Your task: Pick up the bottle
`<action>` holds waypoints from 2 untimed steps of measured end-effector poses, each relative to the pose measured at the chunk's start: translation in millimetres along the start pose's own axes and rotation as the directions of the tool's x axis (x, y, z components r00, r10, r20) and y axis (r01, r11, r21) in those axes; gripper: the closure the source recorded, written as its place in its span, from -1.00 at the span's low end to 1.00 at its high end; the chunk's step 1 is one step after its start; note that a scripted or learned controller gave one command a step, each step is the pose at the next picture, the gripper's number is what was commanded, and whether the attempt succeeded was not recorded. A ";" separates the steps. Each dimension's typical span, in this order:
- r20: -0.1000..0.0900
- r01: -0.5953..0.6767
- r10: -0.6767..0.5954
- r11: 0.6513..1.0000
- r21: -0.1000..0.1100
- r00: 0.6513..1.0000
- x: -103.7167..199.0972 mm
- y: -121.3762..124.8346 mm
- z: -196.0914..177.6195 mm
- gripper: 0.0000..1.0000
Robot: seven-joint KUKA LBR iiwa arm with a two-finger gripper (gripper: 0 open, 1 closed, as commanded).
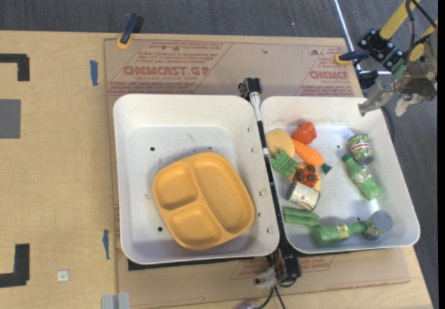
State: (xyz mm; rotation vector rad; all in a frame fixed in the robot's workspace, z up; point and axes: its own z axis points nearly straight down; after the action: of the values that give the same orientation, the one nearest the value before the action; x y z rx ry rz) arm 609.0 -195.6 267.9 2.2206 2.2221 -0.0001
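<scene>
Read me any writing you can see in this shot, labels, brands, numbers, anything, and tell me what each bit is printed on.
"CHEMCAST GP", red print on the brown board behind the left bin.
"CHEMCAST", red print on the same board behind the right bin; cut short.
Labels on the green bottle, the can and the small carton: too small to read.

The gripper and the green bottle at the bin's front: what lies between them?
In the camera view, a green can and a second green bottle lie between the gripper and the green bottle.
</scene>
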 end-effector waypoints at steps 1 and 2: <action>0.000 0.044 -0.044 0.999 0.001 0.999 -28.2 -33.4 120.7 -1.00; -0.015 -0.115 0.115 0.993 0.001 0.993 -15.2 -47.5 171.3 -1.00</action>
State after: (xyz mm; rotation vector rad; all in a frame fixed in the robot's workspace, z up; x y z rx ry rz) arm 561.6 -210.9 96.6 2.3525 2.0980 0.0171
